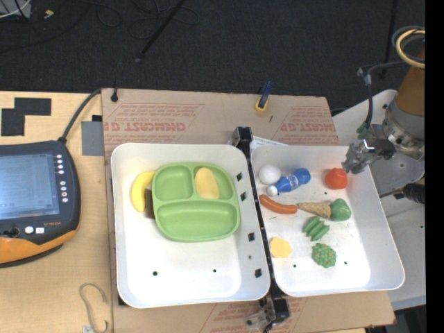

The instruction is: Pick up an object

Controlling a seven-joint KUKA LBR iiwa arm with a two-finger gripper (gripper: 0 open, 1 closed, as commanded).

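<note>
The end effector (359, 157) hung at the right bin's (388, 255) upper right rim, just beside the red tomato (336, 178), with nothing visibly held; whether it was open or closed could not be told at this size. The tomato looked the natural pick: it sat apart from the blue bottle (293, 181) and above the green pepper (340, 209). A good attempt would probably centre directly over it, descend straight, and close low around its widest part, since a round, smooth toy can squirt away and the bin wall crowds the outer side.
</note>
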